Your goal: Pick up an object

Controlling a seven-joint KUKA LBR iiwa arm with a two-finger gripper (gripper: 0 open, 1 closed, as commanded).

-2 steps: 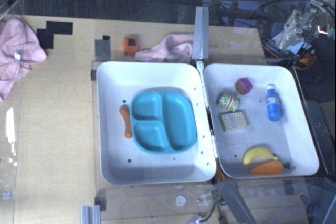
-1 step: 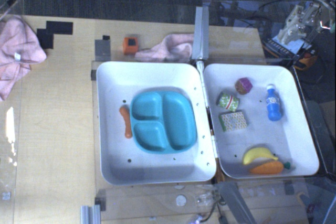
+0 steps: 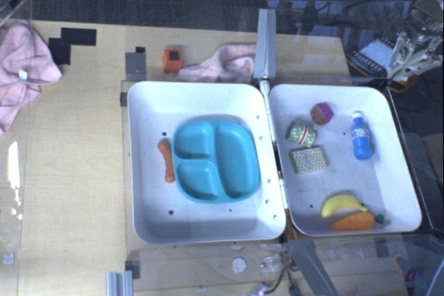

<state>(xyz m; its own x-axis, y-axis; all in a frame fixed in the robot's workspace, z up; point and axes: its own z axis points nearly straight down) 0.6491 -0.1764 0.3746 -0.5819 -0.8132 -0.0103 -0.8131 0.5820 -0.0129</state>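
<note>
Camera view, blue bottle (image 3: 361, 137) in right bin (image 3: 399, 149), beside purple ball (image 3: 322, 113)

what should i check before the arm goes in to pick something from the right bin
1. Objects present in the right bin: ok, six lie there.
2. Blue bottle standing free of neighbours: ok, bare floor all around it.
3. Purple ball clear of the green can: ok, close but a small gap shows.
4. Banana separate from the carrot: not ok, they touch near the front wall.
5. Checkered block lying flat: ok, just below the can.
6. Gripper state: cannot tell.
</note>
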